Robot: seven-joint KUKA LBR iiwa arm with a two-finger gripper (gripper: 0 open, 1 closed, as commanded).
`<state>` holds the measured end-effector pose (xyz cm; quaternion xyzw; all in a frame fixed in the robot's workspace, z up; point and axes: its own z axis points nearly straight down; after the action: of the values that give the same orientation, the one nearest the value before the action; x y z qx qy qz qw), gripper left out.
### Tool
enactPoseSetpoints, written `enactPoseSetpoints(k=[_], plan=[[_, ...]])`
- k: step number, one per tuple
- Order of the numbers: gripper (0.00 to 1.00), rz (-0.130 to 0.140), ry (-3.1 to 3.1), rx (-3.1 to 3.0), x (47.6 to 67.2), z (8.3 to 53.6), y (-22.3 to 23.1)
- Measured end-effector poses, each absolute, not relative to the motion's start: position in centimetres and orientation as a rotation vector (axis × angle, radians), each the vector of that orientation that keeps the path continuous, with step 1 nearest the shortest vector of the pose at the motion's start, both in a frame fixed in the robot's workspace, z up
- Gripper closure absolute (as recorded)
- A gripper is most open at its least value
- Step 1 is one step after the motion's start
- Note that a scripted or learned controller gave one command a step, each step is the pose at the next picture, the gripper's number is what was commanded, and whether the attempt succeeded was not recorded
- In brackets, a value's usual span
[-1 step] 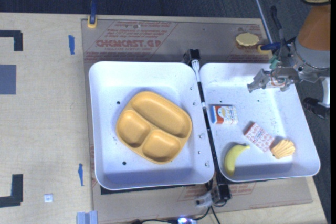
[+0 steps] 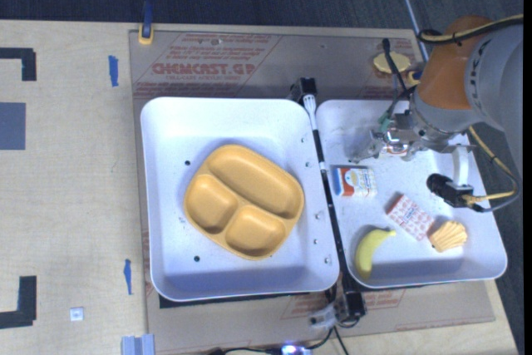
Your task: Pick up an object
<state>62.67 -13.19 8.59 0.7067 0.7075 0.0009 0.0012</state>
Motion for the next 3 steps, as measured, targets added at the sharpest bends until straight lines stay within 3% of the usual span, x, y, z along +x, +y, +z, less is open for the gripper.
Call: enactPoseSetpoints(k=[1, 2, 3], plan=[[1.0, 0.004, 2.22, 2.217, 62.7, 9.6, -13.2], [1.0, 0.0, 2.225, 2.221, 52.0, 18.5, -5.2], [1.0, 0.002, 2.222, 2.221, 52.1, 19.5, -5.2]])
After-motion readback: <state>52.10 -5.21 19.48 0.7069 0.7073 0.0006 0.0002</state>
